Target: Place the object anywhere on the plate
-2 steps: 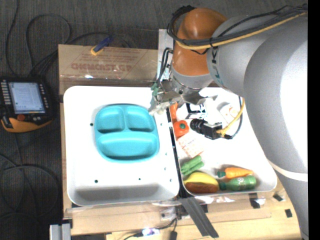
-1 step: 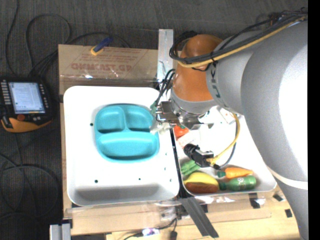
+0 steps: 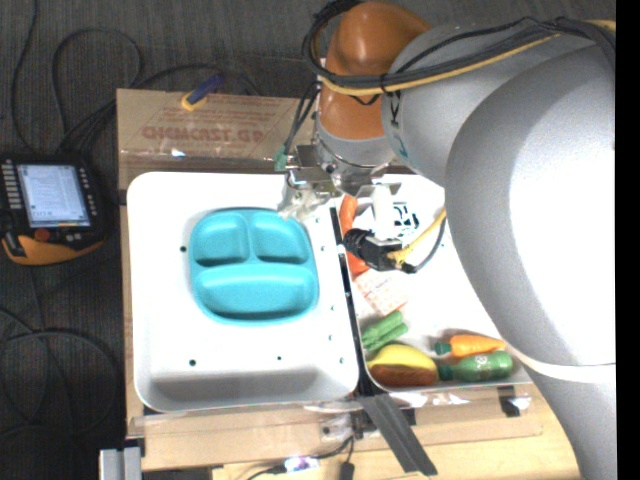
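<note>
I'm looking down on the counter (image 3: 250, 430) now, two white bins side by side. The left bin (image 3: 165, 308) carries the blue plate (image 3: 254, 265), a three-part plate with two small compartments at the far side and one long one nearer me, nothing lying in any of them that I can see. The right bin (image 3: 455, 268) holds the toy food: an orange carrot-like piece (image 3: 347, 214) stands close to the dividing wall, its long axis running roughly toward and away from me, partly hidden behind the wrist. Nearer the front edge I've got a green piece (image 3: 382, 329), a yellow-and-brown piece (image 3: 404, 363), a second carrot (image 3: 473, 345) lying crosswise, and a dark green one (image 3: 478, 366) just beside it. The arm's big grey body fills the right, orange band above the wrist. The gripper (image 3: 312, 190) sits over the wall between the bins, at the plate's far right corner; the orange piece is just beside it on the right-bin side. Whether the jaws are wide or narrow, I cannot tell. Beyond the bins: a cardboard box (image 3: 210, 133), a teach pendant (image 3: 48, 208) at left, cables on dark floor.
</note>
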### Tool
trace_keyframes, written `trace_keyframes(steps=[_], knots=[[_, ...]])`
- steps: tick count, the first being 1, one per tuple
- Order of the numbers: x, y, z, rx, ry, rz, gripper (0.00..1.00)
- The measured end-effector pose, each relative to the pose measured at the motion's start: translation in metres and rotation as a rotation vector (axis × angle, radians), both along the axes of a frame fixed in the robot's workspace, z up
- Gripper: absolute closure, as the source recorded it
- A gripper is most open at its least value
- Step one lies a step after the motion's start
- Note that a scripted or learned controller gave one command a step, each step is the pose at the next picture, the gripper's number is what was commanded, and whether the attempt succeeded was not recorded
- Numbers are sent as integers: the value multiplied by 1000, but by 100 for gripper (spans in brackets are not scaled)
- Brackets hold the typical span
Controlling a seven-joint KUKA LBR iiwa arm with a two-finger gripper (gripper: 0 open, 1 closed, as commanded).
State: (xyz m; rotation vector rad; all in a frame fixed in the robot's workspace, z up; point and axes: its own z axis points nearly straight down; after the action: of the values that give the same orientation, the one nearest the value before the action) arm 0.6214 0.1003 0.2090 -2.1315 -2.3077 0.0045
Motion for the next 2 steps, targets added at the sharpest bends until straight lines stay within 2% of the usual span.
trace_keyframes(steps=[1,2], knots=[[-43,15,-75,0,5,-312,100],[8,42,-36,-1,1,-192,100]])
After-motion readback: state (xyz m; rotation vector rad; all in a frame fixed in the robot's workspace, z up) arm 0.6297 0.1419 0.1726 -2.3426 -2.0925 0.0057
